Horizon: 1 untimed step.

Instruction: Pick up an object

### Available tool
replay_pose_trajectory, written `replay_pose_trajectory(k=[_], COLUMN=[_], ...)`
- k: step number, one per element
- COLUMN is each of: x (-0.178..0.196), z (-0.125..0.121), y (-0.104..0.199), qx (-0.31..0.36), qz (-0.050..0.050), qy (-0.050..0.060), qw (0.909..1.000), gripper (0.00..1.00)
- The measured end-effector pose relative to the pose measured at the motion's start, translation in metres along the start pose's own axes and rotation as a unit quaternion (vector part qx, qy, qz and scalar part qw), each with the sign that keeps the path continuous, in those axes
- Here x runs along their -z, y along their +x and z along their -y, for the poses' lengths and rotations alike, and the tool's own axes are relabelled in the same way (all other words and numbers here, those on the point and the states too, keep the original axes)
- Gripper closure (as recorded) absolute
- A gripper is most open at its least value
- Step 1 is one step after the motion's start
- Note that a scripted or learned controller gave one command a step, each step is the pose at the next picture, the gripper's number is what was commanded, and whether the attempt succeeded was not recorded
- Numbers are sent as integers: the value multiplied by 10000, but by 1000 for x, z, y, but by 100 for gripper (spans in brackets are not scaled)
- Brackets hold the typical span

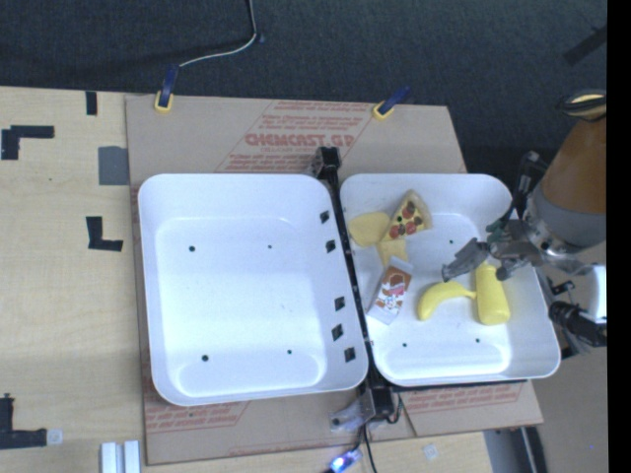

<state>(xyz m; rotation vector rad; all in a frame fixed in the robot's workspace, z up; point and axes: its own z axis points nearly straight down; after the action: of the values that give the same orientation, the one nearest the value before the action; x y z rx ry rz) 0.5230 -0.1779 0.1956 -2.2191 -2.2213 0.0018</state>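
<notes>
Right now hovering over the right bin [523, 363], jaws spread and holding nothing, gripper [480, 261] just above the yellow cylinder [492, 296], upright long axis, banana [443, 299] beside.

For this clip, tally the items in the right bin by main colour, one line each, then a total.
Yellow: 3 – banana, yellow block, pale yellow piece
Orange-red: 1 – pizza slice
White with red: 1 – packet
Total: 5
</notes>
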Motion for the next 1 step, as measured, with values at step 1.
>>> replay_pose_trajectory(k=[1], x=[-76], z=[-13], y=[57], qx=[10], qz=[-4], qy=[8], qw=[10000], gripper=[0])
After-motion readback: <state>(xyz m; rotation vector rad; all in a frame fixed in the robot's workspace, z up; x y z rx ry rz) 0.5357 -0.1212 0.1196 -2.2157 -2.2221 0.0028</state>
